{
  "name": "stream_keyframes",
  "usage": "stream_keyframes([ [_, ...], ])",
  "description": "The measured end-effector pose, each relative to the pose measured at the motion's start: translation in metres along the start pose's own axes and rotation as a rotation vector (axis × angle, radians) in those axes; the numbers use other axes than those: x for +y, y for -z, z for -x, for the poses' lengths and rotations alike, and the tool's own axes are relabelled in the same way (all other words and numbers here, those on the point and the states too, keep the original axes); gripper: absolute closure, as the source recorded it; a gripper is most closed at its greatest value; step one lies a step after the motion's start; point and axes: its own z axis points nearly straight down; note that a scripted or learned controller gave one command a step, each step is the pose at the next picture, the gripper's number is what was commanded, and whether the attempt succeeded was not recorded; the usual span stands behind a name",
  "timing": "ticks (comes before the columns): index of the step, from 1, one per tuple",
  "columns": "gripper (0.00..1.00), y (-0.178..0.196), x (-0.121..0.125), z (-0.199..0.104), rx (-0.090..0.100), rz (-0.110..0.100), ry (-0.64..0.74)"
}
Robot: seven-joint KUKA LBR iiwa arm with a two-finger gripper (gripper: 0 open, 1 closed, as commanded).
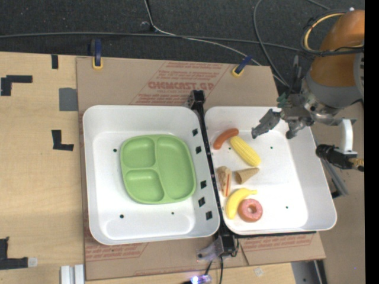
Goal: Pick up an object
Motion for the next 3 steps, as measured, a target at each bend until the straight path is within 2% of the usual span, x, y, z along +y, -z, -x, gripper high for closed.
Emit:
stream_keyframes([
  [1, 0.0, 0.006, 0.002, 0.0, -0.001, 0.011, 0.003],
  [3, 0.0, -0.082, 0.001, 0.0, -0.002, 0.007, 0.002],
])
